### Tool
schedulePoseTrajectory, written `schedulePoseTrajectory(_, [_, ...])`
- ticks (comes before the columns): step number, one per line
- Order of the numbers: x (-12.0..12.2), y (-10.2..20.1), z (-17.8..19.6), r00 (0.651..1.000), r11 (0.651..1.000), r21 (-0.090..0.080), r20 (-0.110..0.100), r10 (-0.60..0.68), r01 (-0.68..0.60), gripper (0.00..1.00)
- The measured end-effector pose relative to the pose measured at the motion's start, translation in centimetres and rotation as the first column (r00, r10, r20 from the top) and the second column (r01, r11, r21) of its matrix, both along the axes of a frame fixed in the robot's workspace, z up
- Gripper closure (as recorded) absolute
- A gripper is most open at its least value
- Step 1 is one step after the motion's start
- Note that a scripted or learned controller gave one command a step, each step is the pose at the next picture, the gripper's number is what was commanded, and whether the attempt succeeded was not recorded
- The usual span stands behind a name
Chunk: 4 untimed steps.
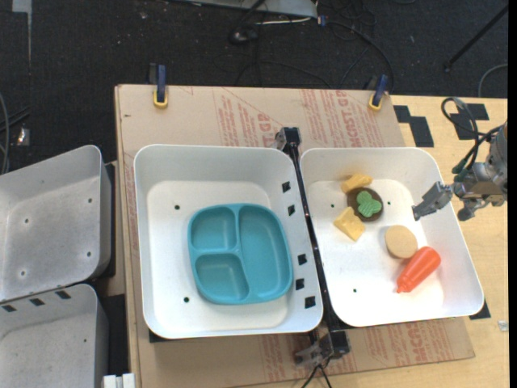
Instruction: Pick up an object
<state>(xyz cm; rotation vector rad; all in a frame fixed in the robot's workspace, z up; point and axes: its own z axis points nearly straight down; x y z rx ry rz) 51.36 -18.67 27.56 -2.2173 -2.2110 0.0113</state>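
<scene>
Hovering spread-open, empty grey two-finger gripper [449, 202] at right white bin's [452, 297] edge, orange plastic carrot [418, 269] nearby, nothing picked yet.

Two white bins side by side on a cardboard sheet [242, 115]: left bin [153, 176], right bin [452, 297]. Teal divided tray [239, 253] sits centre of left bin, three compartments, slightly tilted. Yellow clamps at board's 12 o'clock edge: one [160, 87] toward 11, one [377, 95] toward 1. Black clip [289, 138] between bins at 12, another clip [323, 347] at 6. Spare white bin [48, 217] at 9 o'clock, off the board. Dark floor with cables [355, 31] at 12.
</scene>
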Motion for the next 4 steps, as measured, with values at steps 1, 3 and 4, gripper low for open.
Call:
schedulePoseTrajectory(1, [0.2, 0.1, 0.6, 1.0, 1.0, -0.003, 0.012, 0.004, -0.004, 0.0])
schedulePoseTrajectory(3, [-0.3, -0.5, -11.3, 1.0, 1.0, -0.001, 0.009, 0.001, -0.001, 0.0])
schedulePoseTrajectory(4, [-1.2, -0.6, -16.0, 1.0, 1.0, -0.001, 0.01, 0.001, -0.001, 0.0])
